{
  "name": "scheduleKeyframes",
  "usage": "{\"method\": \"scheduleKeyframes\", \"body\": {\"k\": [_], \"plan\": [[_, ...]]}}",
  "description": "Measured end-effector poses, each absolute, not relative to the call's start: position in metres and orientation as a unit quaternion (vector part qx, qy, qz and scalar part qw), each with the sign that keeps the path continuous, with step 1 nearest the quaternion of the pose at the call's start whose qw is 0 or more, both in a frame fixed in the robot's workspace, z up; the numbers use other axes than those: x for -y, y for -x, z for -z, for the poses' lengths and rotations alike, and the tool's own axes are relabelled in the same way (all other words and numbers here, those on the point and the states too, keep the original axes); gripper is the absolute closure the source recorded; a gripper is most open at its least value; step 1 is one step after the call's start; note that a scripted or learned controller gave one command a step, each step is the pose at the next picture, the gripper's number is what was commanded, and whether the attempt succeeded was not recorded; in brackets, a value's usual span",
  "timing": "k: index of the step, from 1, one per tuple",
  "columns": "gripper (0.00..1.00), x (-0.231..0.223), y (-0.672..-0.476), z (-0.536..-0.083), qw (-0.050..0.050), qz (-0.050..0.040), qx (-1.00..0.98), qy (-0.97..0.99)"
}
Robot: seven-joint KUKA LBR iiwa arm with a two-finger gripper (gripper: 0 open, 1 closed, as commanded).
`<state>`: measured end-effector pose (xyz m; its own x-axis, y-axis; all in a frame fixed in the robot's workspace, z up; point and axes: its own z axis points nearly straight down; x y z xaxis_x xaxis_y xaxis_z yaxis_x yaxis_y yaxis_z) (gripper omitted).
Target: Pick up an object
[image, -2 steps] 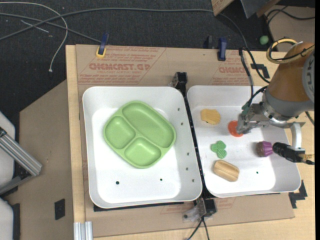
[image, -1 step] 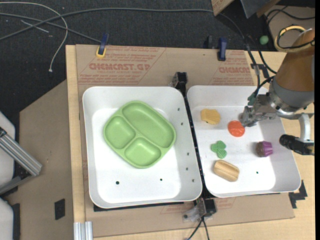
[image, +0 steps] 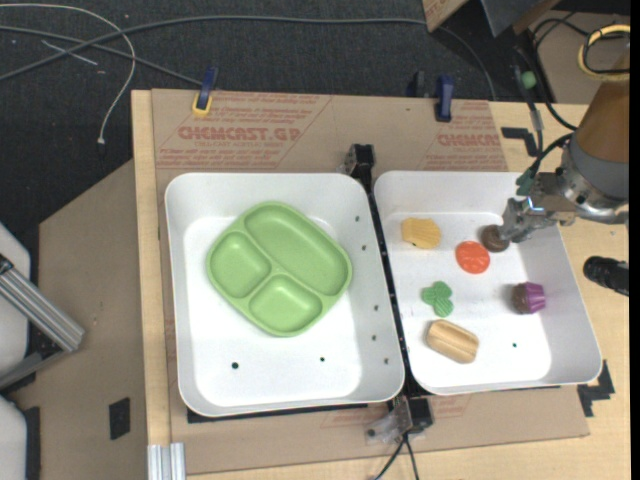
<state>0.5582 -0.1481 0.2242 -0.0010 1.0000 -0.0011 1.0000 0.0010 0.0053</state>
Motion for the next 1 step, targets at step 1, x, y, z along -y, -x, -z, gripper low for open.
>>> {"method": "scheduleKeyframes", "body": {"k": [1], "plan": [[1.0,0.1481,-0.5593,-0.2588,0.002,-0.0013,-0.708,-0.707]]}}
